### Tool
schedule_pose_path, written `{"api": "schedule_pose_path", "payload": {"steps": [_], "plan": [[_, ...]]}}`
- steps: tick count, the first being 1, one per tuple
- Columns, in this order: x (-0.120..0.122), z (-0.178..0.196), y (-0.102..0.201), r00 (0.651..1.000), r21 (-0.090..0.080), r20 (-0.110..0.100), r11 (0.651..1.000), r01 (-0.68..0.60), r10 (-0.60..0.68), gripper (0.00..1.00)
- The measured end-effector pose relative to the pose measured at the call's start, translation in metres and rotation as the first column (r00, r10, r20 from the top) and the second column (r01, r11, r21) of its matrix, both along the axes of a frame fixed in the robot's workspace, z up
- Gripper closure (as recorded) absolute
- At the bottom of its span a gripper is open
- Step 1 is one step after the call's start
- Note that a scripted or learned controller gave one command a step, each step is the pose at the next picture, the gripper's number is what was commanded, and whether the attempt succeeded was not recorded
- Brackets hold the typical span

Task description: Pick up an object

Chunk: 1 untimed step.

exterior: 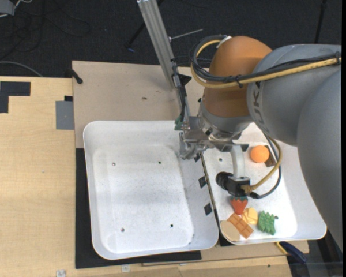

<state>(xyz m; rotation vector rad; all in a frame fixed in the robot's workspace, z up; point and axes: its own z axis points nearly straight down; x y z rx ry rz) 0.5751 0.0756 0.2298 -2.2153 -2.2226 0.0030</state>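
Note:
The right bin (pixel 300 227) holds an orange ball (pixel 259 153) near its middle. At its front lie a red strawberry-like piece (pixel 239 205), a yellow piece (pixel 251 215), a green leafy piece (pixel 267 222) and a tan waffle-like piece (pixel 240 227). My gripper (pixel 188 145) hangs low over the rim between the two bins, toward the back, left of all these objects and well apart from them. Nothing shows in its grasp. The arm's orange band (pixel 233 77) and grey body cover the right bin's back part.
The left bin (pixel 104 212) lies wide beside the gripper. A slanted aluminium bar (pixel 158 33) rises behind the bins. A black cable fitting (pixel 229 182) hangs under the wrist above the right bin. Black clips (pixel 207 208) mark the divider.

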Motion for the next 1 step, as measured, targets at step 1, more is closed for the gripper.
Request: {"api": "schedule_pose_path", "payload": {"steps": [1], "plan": [[-0.0002, 0.0005, -0.0017, 1.000, -0.002, 0.000, 1.000, 0.003, -0.003, 0.00]]}}
